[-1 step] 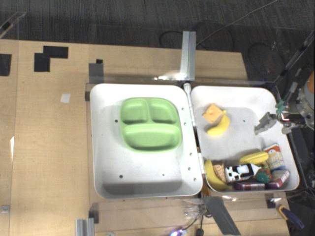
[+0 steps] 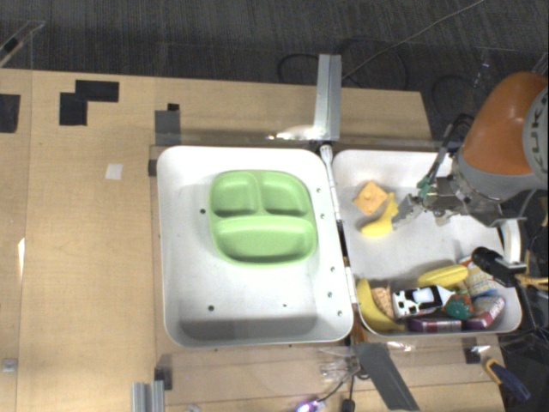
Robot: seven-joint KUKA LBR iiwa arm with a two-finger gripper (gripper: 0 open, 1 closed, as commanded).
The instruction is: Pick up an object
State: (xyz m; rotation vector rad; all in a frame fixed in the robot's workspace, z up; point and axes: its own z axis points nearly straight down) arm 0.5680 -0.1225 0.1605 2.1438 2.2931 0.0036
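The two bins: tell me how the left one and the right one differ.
The left bin holds one thing, a green divided plate lying flat near its middle; the right bin holds many small items. Those items are mostly piled along its near edge, with an orange piece and a yellow piece apart. The gripper hangs over the right bin, not the left. Both bins are shallow and white.

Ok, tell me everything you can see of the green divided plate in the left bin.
The green plate is a pale lime, matte, plastic-looking tray with rounded corners. It has three compartments: two smaller ones along its far side and one wide one along its near side, all bare. It lies flat and right side up on the floor of the left white bin, a little toward the far side, slightly turned. Only the bin floor touches it; it stands apart from the bin's walls.
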